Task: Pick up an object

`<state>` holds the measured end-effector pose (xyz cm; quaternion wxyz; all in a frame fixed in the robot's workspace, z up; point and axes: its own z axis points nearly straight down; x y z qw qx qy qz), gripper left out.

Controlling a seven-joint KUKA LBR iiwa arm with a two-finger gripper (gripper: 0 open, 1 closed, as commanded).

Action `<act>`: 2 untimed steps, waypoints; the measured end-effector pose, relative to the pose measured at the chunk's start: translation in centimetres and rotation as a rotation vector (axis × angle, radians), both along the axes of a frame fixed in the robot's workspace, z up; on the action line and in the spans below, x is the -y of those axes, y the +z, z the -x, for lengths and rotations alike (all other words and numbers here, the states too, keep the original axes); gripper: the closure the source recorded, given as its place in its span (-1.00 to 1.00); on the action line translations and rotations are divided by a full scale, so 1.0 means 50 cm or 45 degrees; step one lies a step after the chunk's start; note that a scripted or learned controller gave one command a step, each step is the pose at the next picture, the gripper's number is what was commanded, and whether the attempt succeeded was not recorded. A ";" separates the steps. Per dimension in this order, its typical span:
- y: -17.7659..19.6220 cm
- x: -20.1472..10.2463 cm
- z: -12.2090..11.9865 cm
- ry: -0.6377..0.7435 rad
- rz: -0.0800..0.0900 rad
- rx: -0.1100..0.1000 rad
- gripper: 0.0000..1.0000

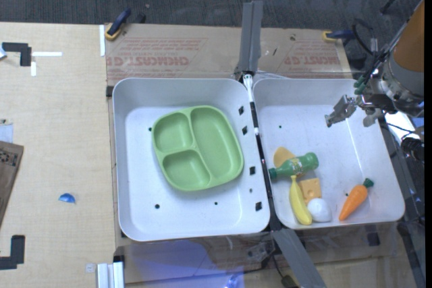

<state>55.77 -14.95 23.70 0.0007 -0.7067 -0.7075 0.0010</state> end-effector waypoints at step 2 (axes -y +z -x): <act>-0.280 -0.069 0.141 0.091 0.002 0.017 -1.00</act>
